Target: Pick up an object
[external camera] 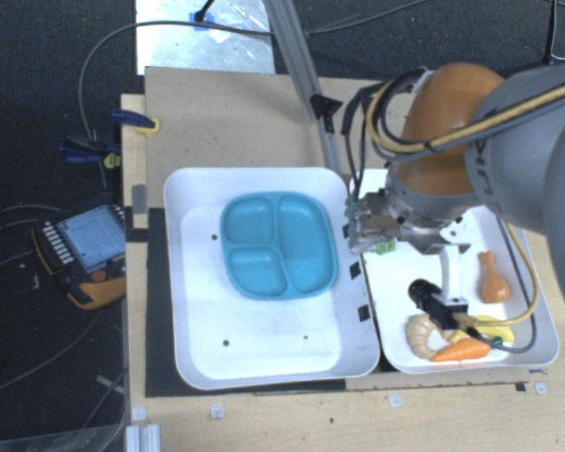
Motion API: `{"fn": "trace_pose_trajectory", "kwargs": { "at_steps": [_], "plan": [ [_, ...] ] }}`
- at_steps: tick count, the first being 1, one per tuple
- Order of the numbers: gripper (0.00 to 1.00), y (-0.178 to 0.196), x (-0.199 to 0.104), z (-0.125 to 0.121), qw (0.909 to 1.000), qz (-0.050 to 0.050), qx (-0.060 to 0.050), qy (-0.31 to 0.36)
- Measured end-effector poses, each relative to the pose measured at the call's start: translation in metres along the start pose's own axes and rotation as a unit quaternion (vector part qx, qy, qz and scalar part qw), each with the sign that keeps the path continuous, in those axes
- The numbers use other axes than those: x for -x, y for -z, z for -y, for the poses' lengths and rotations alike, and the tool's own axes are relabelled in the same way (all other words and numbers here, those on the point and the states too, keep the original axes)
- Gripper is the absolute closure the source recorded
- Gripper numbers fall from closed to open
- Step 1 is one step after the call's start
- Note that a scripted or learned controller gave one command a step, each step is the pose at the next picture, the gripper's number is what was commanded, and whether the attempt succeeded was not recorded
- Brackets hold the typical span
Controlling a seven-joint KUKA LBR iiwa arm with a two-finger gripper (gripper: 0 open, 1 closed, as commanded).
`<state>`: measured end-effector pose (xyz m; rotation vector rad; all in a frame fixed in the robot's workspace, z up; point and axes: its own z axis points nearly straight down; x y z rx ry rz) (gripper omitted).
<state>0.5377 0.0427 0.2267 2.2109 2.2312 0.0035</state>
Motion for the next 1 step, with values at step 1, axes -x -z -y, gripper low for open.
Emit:
{"fn": "trace_pose_trajectory", "kwargs": {
  "at_steps": [1],
  "plan": [
    [1.0,-0.0107,-0.0559,0.0031,1.0,0.0,-0.001,0.0]
  ]
}}
